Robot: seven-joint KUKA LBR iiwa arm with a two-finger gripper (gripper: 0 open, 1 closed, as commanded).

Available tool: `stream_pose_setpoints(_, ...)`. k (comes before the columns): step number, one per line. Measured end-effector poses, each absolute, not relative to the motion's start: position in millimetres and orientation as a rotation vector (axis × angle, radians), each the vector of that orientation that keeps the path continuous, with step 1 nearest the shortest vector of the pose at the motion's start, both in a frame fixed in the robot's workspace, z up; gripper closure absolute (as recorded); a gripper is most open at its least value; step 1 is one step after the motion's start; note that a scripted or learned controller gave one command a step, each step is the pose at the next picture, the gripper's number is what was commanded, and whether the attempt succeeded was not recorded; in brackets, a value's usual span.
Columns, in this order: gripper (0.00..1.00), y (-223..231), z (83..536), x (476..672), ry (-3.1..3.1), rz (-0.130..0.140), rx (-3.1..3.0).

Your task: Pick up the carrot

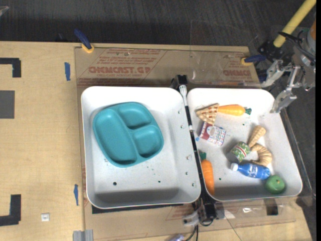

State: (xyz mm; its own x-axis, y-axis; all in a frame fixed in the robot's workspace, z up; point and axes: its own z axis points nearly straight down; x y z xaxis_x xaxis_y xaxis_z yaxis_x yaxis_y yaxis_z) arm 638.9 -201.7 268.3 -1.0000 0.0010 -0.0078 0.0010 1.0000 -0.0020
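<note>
Two carrots lie in the right bin (293, 149). One carrot (230, 110), orange with a green tip, rests crosswise near the bin's far wall, beside a waffle cone (207, 113). The other carrot (207, 175) lies lengthwise against the bin's left wall, near the front. My gripper (277, 89) hovers over the far right corner of that bin, right of the crosswise carrot and apart from it. It is open, its two silvery fingers spread with nothing between them.
The right bin also holds a small carton (213, 133), a cone (256, 134), a green can (241, 150), a pastry (264, 156), a blue bottle (252, 170) and a green apple (275, 184). A teal divided plate (128, 132) sits in the left bin (100, 185).
</note>
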Motion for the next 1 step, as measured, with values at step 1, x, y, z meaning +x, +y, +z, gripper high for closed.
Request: stream_pose_setpoints(1,0.00,-191.3,144.5,644.6,3.147,0.006,-0.037)
